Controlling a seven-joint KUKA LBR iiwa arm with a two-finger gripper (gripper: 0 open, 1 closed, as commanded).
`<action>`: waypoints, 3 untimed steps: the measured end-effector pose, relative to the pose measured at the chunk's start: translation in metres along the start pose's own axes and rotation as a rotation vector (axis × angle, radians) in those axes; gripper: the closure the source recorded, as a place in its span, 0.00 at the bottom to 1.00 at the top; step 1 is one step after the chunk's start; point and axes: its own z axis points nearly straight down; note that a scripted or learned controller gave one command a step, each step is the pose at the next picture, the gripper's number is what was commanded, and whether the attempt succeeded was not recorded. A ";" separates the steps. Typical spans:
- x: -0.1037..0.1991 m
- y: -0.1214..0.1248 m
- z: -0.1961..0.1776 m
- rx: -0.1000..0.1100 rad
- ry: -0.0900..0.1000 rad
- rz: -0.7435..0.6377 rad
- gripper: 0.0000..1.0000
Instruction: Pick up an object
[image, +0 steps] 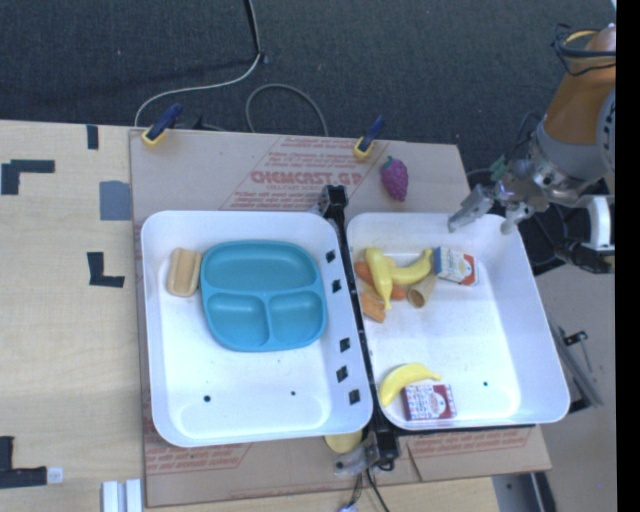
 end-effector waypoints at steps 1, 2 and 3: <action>0.060 -0.009 0.111 -0.016 -0.004 -0.002 0.00; 0.035 0.018 0.134 -0.003 0.001 -0.002 0.00; 0.099 0.017 0.132 -0.005 -0.016 -0.003 0.00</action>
